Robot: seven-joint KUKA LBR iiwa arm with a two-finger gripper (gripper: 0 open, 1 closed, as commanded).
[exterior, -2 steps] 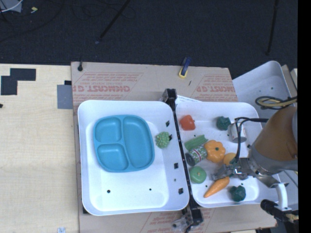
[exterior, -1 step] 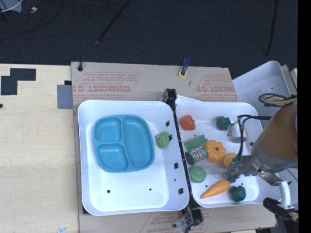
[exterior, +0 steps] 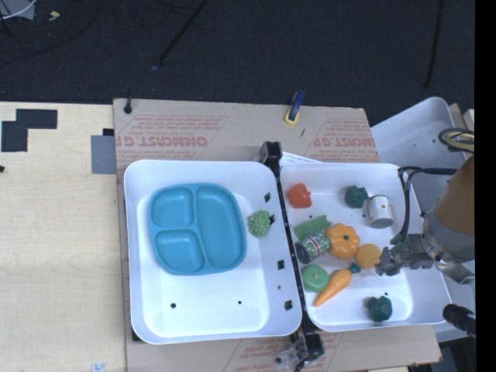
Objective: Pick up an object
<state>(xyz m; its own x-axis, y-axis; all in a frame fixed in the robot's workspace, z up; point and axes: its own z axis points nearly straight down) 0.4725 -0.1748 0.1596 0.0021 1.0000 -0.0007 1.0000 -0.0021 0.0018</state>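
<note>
Low over the right bin (exterior: 425, 310), gripper (exterior: 387, 263) just beside a small orange fruit (exterior: 367, 255); jaws' spread impossible to tell. Best to centre over that fruit, clear of the carrot (exterior: 333, 287) and orange pepper (exterior: 342, 241), before closing.

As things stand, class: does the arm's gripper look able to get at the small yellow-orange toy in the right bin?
Probably yes. The gripper sits right beside the yellow-orange toy, with nothing between them; the orange pumpkin crowds its far side.

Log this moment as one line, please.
stage: approach | gripper: low in right bin, beside orange ball | held: nothing seen | left bin: blue tray, broccoli
</note>
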